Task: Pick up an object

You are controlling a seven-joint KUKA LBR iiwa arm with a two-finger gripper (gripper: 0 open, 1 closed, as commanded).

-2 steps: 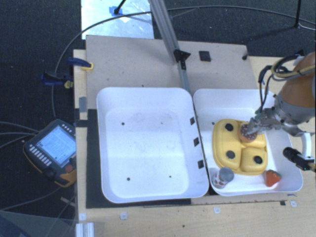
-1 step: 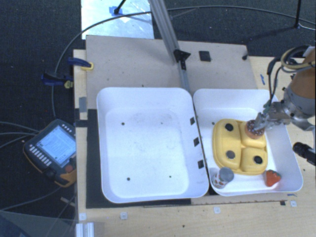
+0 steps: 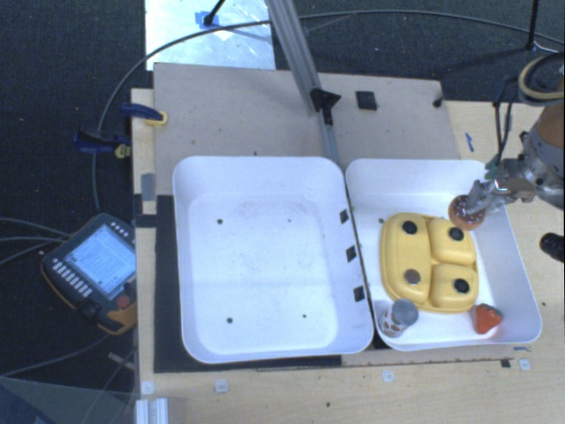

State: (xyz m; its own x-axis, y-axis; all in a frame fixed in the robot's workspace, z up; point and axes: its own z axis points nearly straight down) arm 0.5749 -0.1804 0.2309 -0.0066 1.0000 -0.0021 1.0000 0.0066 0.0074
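My gripper (image 3: 474,204) reaches in from the right over the right bin (image 3: 521,276), near its far right side. A small brown round object (image 3: 463,212) sits right at the fingertips and looks pinched between them, just above the yellow moulded tray (image 3: 430,263). That tray lies in the middle of the bin and has dark dots on its raised humps. A small grey-topped cup (image 3: 399,315) stands at the tray's near left corner. An orange-red toy like a strawberry (image 3: 486,318) lies at the bin's near right corner.
The left bin (image 3: 256,254) adjoins the right one along a shared rim with black clips. A metal pole (image 3: 296,42) slants over the far board. A teach pendant (image 3: 93,268) lies left of the bench, with cables around it.
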